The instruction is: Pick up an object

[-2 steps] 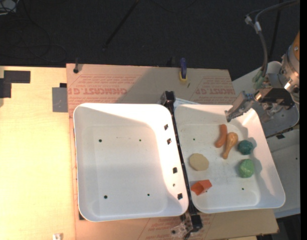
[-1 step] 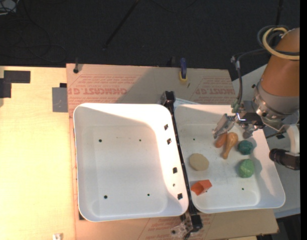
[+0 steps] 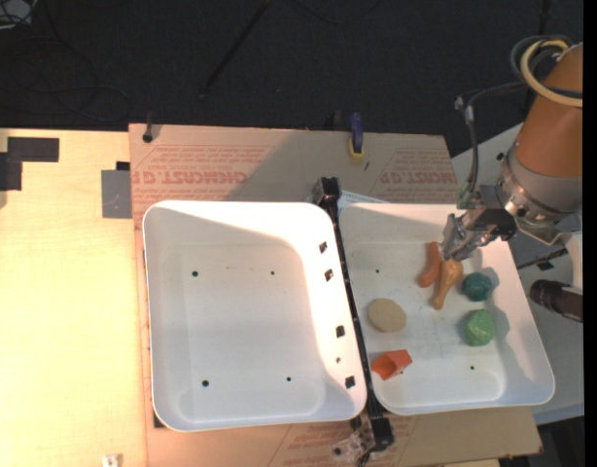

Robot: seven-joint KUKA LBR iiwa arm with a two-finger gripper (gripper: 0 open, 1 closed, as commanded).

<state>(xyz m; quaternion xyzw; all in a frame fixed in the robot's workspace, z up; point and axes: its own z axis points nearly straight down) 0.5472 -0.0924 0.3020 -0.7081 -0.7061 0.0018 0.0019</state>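
The arm [image 3: 551, 134] comes in from 3 o'clock, its orange band high at the frame's right, and its gripper [image 3: 461, 243] hangs over the right bin [image 3: 527, 382] near that bin's 2 o'clock corner. The fingertips point down toward the upper ends of two elongated pieces: an orange carrot-like piece [image 3: 431, 265] and a tan-yellow piece [image 3: 446, 282] lying just beside it, the two touching or nearly so. The jaws look narrow, and their tips seem to sit right at the top of the tan-yellow piece, but the metal there is dark and tangled, so whether anything sits between them cannot be told.

Around these two, all in the right bin: a teal lump [image 3: 478, 285] just at 3 o'clock of the tan-yellow piece, a green ball [image 3: 478, 327] at 5 o'clock of it, a beige round disc [image 3: 386, 315] toward 8 o'clock, and a small orange-red block [image 3: 392, 363] near the bin's 7 o'clock side, beside the divider.

The left bin [image 3: 167, 397] sits beside it at 9 o'clock, both resting on a cardboard sheet [image 3: 230, 168].
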